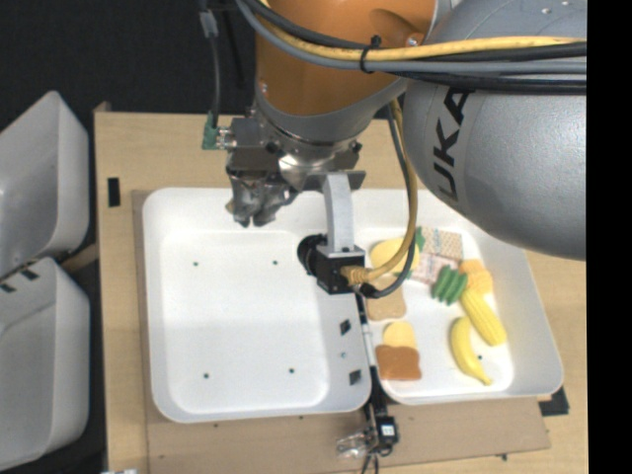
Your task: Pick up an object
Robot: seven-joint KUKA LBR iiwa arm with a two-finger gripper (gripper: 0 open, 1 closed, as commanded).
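Where the grey arm (494,146) comes in under its orange band (336,28), the claw (255,205) hangs over the far edge of the left bin (237,324). It is too dark and bunched to tell whether it is released or clenched, and nothing can be made out in its grasp.

There are two white bins, and the right bin (533,363) sits beside the claw's own, touching it along the middle seam. All the pickable pieces lie there, to the right of the claw and nearer the camera, well apart from it:
- one tan bread slice (387,307)
- one orange-brown block (399,362) with a yellow piece (399,334) touching it
- one patterned packet (440,251)
- one green piece (449,284)
- one corn cob (482,309)
- one banana (468,350)
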